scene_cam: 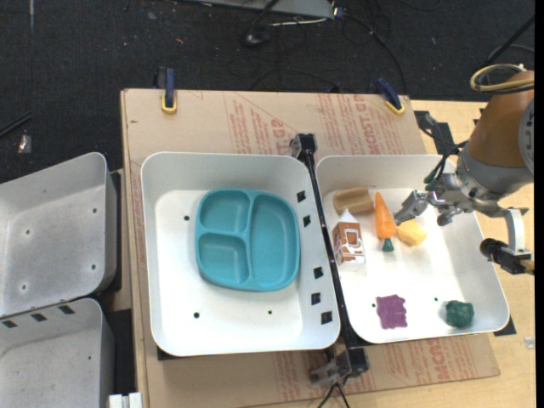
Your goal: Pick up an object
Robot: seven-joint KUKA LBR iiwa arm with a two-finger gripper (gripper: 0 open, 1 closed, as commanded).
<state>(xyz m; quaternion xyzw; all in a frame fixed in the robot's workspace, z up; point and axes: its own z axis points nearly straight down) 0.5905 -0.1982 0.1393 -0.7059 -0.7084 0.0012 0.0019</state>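
The right bin [476, 262] holds a yellow lemon-like piece [411, 233], an orange carrot [385, 218], a tan bread piece [352, 200], a small white and brown carton [348, 239], a purple flat piece [391, 310] and a dark green lump [459, 313]. My gripper [430, 210] hangs over the bin's upper right part, just above and to the right of the yellow piece. Its fingers stand open with nothing between them.
The left bin [170, 228] carries a teal divided plate [248, 239]. A black divider with clips [321, 236] runs between the bins. White panels [51, 228] lie off the bench at the left. The arm's grey and orange wrist [501, 143] rises over the right bin's far right corner.
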